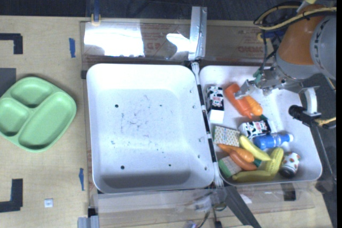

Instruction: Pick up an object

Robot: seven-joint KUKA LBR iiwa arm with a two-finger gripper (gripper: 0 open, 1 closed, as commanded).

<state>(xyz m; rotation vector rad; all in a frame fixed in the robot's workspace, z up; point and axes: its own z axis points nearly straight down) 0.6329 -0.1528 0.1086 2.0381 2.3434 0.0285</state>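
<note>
The fingers (251, 87) hang low over the back of the right bin (310, 133), their tips right at the upper end of an orange bottle (247, 104) that lies slanted on the bin floor. Whether they are apart or together cannot be told, since the metal parts blur into each other there, and it is not clear that anything sits between them. Behind the fingers the grey wrist and the orange band (299, 42) of the arm rise toward the right edge.

Left of the orange bottle stands a small black-and-white carton (215, 96), with a white block (216, 116) just below it. Further forward lies a cow-patterned can (255, 128), and beside it a blue bottle (272, 141). A patterned card (226, 136) lies near the bin's left wall, and a yellow banana (255, 149) crosses a carrot (241, 155) in front of it. A yellow-green toy (267, 167) and a small white ball (290, 163) fill the near corner.

The left bin (101, 93) sits just beside the right one. Well apart to the left, a green divided plate (35, 112) rests on the bench (43, 40).
</note>
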